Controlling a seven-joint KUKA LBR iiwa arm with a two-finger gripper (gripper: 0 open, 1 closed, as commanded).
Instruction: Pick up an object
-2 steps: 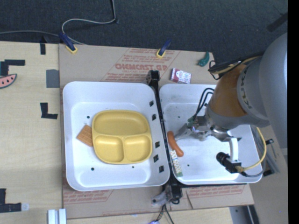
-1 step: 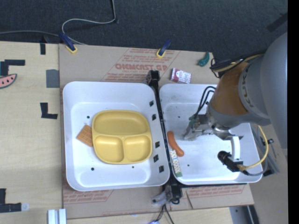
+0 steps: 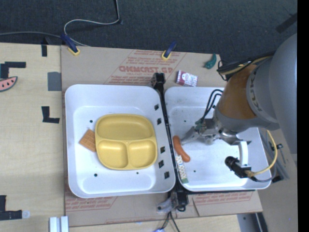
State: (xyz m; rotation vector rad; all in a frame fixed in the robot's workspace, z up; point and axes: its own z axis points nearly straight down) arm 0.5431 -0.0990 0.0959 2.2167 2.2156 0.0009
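Orange is the colour to watch: a small orange carrot-like piece (image 3: 181, 149) lies on the floor of the right bin (image 3: 212, 178), close to its left wall, with a narrow printed packet (image 3: 181, 170) just below it along the same wall. Neither is lifted, so the pick is not yet made; judged from how things lie, the approach is nearly over and the grasp and lift remain.

The gripper (image 3: 189, 136) sits low in the right bin, its tip pointing toward the left wall and ending just beside the upper end of the orange piece. Whether the jaws are spread or closed I cannot tell; the tip is small and dark against the wrist. Nothing shows between them.

The arm (image 3: 260, 95) comes in from the right edge over the bin's upper right corner, orange band above the wrist, bent down and leftward, cables trailing toward the bin's lower right corner.

The left bin (image 3: 77, 100) holds a yellow tray (image 3: 126, 141) near its middle, with a tan cracker-like piece (image 3: 88, 140) tucked under the tray's left side.
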